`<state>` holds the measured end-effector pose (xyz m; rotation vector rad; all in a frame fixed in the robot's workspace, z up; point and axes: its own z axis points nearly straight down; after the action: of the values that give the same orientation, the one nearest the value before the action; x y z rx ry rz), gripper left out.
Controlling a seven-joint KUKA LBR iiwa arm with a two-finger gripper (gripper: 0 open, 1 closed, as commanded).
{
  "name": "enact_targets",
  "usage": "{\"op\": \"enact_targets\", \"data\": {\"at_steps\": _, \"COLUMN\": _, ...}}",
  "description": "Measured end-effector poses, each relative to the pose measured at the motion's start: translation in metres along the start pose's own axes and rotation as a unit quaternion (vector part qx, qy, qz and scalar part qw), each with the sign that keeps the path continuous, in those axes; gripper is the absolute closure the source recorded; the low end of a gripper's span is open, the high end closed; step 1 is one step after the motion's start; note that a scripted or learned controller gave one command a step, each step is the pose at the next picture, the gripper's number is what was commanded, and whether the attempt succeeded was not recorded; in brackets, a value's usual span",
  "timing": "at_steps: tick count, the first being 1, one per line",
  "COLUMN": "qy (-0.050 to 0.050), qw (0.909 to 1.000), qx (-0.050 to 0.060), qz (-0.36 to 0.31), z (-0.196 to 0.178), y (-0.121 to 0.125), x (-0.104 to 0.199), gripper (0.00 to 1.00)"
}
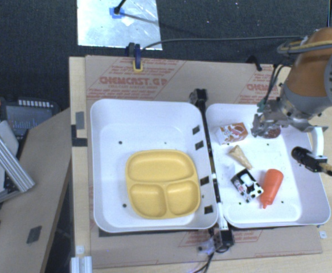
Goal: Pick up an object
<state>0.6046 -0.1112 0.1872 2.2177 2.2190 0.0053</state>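
Observation:
The right bin (311,209) holds several small objects: a red-and-white packet (233,132), a tan cone-shaped piece (240,156), a black-and-white block (245,185) and an orange-red carrot-like toy (271,187). A dark reddish object (271,132) lies at the bin's far side. My gripper (263,127) is low over that far side, right beside the dark reddish object and just right of the packet. The arm's grey wrist and orange band (319,44) rise above it to the right.
The left bin (106,152) holds a yellow three-compartment plate (162,183). A black divider (207,152) runs between the bins. A black cylindrical part (307,159) juts over the right bin's right side. Cables cross the cardboard behind the bins.

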Motion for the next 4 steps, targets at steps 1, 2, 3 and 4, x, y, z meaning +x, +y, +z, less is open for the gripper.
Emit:
{"op": "enact_targets", "data": {"at_steps": 1, "qy": 0.000, "qw": 1.0000, "qx": -0.001, "qz": -0.002, "z": -0.054, "y": 0.002, "x": 0.000, "gripper": 1.00}}
{"op": "enact_targets", "data": {"at_steps": 2, "qy": 0.001, "qw": 1.0000, "qx": 0.001, "qz": -0.005, "z": -0.062, "y": 0.004, "x": 0.058, "gripper": 1.00}}
{"op": "enact_targets", "data": {"at_steps": 3, "qy": 0.001, "qw": 1.0000, "qx": 0.001, "qz": -0.004, "z": -0.058, "y": 0.014, "x": 0.103, "gripper": 1.00}}
{"op": "enact_targets", "data": {"at_steps": 4, "qy": 0.001, "qw": 1.0000, "qx": 0.001, "qz": -0.005, "z": -0.064, "y": 0.017, "x": 0.158, "gripper": 1.00}}
